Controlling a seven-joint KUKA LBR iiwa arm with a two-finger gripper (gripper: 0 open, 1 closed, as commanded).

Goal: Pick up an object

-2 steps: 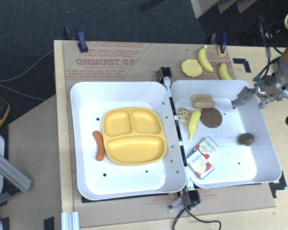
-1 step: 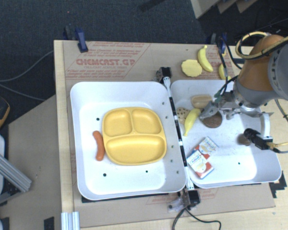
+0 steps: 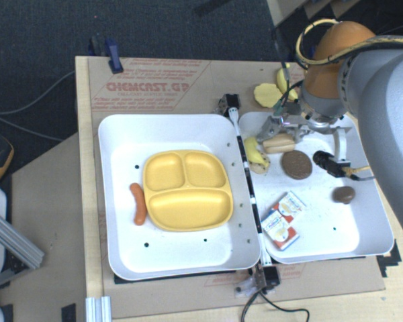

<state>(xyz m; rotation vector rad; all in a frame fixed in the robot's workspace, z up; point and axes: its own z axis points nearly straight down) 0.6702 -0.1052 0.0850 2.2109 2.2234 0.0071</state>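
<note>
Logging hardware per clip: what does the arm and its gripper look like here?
The arm is a thick, smooth, light grey body with a rounded orange band above the wrist. A yellowish cable loops around the orange section. Below it sits a metallic grey gripper assembly, with thin dark wires running alongside it.

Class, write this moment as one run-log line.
arm: over right bin | pincer: above bread stick | banana: beside it | yellow tray: left bin
</note>
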